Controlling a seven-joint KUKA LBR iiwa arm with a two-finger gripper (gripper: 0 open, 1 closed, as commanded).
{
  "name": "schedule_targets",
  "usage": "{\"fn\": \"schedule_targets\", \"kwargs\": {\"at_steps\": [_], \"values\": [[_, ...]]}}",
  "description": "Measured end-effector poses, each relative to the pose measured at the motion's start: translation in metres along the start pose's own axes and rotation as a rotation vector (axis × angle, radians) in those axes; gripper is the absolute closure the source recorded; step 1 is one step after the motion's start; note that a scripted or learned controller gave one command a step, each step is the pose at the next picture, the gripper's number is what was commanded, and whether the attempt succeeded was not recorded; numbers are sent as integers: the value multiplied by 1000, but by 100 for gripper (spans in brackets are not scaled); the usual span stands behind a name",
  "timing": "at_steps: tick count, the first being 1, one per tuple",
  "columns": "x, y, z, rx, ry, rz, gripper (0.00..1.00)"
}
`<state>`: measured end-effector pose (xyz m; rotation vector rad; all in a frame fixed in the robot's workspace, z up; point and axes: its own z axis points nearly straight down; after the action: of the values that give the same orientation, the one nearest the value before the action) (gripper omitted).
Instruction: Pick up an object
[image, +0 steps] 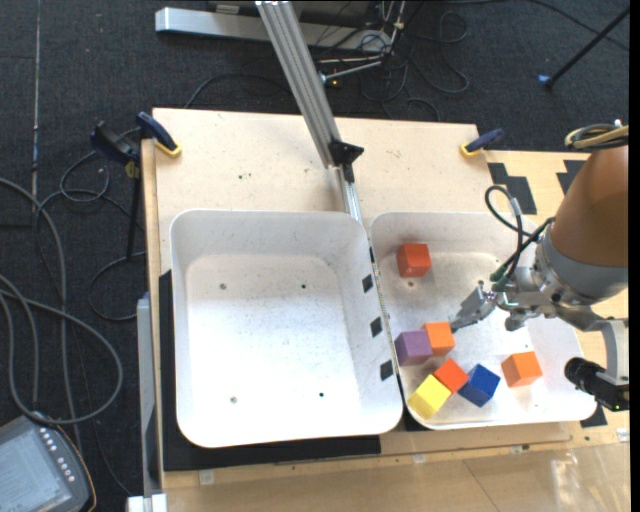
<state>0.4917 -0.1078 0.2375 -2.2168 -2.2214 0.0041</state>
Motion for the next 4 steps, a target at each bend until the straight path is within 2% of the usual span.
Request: {"fn": "schedule_targets", "kwargs": {"at_steps": [1, 2, 3, 4], "values": [[0, 1, -2, -4, -1, 2, 0], [-4, 5, 43, 1, 0, 3, 0], [-9, 1, 105, 1, 0, 5, 0], [-9, 7, 118, -19, -1, -1, 0]]}}
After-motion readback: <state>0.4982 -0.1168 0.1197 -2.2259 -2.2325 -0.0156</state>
